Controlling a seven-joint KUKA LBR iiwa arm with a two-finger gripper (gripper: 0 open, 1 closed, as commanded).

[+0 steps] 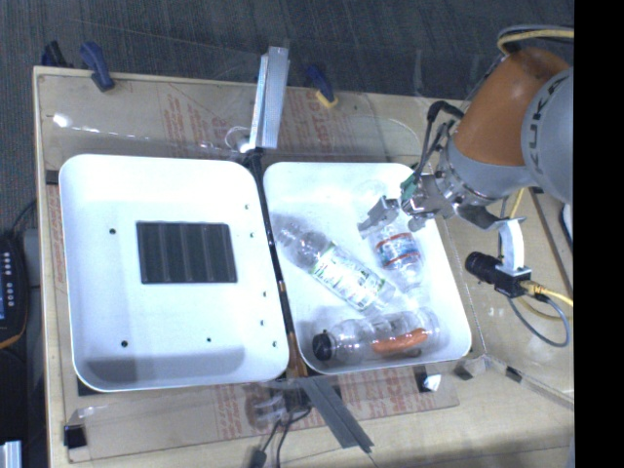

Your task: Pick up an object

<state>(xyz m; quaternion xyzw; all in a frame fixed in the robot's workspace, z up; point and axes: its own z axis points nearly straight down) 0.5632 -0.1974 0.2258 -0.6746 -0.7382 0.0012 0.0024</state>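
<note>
The right bin (444, 261) holds three clear plastic bottles. One lies slanted across the middle (331, 266). A shorter bottle with a red and blue label (398, 250) lies toward the bin's right side, its top end pointing up-left. A third bottle with a black cap and orange inside (375, 337) lies along the front wall. My gripper (414, 201) hangs over the bin's upper right corner, right beside the top end of the labelled bottle. Whether it touches that bottle is unclear.
The left bin (88, 203) has a dark ribbed rectangle (185, 252) on its floor. A grey metal bar (268, 100) stands behind the gap between the bins. Blue clamps (97, 66) hold the bench's back edge. Cables (536, 300) hang right of the right bin.
</note>
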